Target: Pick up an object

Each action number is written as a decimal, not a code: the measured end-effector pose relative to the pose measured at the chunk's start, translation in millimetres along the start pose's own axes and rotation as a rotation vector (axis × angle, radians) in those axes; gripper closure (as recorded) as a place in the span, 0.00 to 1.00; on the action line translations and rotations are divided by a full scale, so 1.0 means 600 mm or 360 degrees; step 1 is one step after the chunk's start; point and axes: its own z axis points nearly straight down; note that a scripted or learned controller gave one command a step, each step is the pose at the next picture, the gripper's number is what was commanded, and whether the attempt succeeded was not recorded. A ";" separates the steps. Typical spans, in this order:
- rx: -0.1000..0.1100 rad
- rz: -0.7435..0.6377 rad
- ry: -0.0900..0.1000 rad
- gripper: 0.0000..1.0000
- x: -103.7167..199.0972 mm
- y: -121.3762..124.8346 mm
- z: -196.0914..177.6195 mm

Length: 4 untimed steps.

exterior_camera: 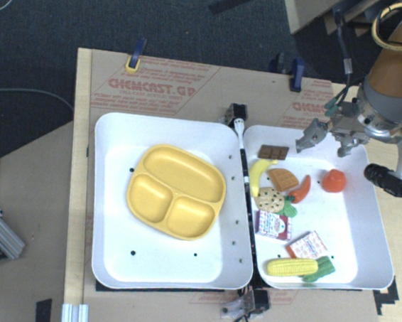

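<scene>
Camera view: arm [400, 63] cut off top-right.

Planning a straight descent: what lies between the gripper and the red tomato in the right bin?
In the camera view, bare white bin floor separates the gripper, open and empty, from the red tomato; the chocolate bar sits off to the side.

My arm [400, 63]: grey, orange band; left bin [113, 183] and right bin [376, 225]: white; divided tray [176, 191]: yellow; tomato [334, 181]: red; corn cob [292, 268]: yellow, green husk; chocolate bar [272, 153]: brown; cookie [269, 199]: tan, dark-speckled; banana [256, 175]: yellow; bench board [94, 88]: tan, red lettering.
</scene>
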 end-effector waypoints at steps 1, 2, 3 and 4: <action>-0.0022 -0.0004 -0.0003 0.00 0.001 0.004 -0.014; -0.0014 -0.0003 -0.0002 0.00 0.002 -0.002 0.058; -0.0015 -0.0006 -0.0001 0.00 0.015 0.003 0.158; -0.0016 -0.0004 -0.0002 0.00 0.016 0.004 0.241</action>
